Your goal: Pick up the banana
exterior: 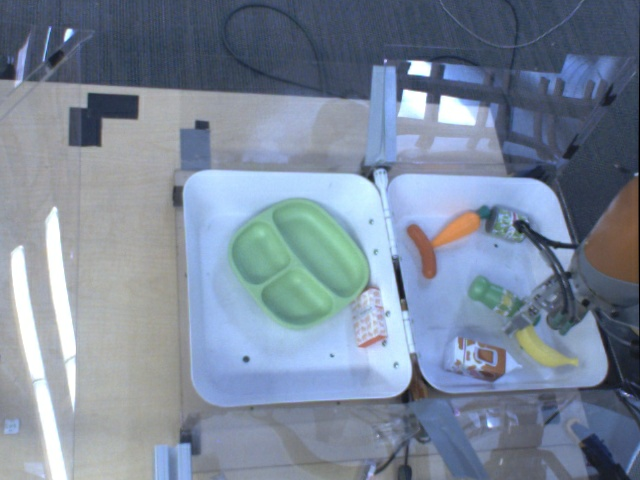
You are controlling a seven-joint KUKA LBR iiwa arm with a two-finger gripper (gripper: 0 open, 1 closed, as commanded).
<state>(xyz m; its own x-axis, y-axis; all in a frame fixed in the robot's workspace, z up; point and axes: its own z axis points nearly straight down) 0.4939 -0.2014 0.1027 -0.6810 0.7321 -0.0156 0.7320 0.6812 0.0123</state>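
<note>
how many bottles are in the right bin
2. One green bottle lies mid-bin, just left of the gripper. Another bottle lies at the bin's far side, right of the carrot. The arm may hide more.

Arm: grey, orange band above the wrist, entering from the right edge. Gripper [540,318]: lowered, pointing left and down; cable looped along its upper side.

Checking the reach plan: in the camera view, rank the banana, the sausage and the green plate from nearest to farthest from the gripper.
1. Banana, just below the gripper, right bin.
2. Sausage, right bin's left side.
3. Green plate, left bin.
</note>
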